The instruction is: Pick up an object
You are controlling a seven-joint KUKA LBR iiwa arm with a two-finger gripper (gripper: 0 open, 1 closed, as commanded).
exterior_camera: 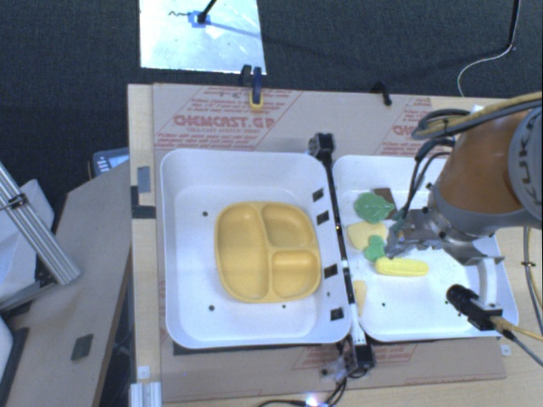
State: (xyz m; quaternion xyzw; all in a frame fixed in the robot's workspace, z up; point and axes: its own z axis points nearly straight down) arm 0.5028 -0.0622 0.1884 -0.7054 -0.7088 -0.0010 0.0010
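Left bin [182, 189]: a yellow divided tray [267, 251] takes the middle; bare floor runs all round it, widest along the left wall and the near edge. Right bin [424, 320]: crowded at its left half by a green leaf-shaped piece [372, 205], a pale yellow piece [363, 233] and a yellow banana-like piece [402, 267], close together. The arm [488, 176] overhangs the right bin's far and right parts. Bare floor remains along the near edge. Black clips line the ridge [337, 244] between the bins.

Dark speckled carpet [68, 49] covers the floor at the far side. A shiny metal sheet [202, 24] lies on it (glaring with reflected light). At the left stand a grey side table [76, 270] and an aluminium rail [34, 236].
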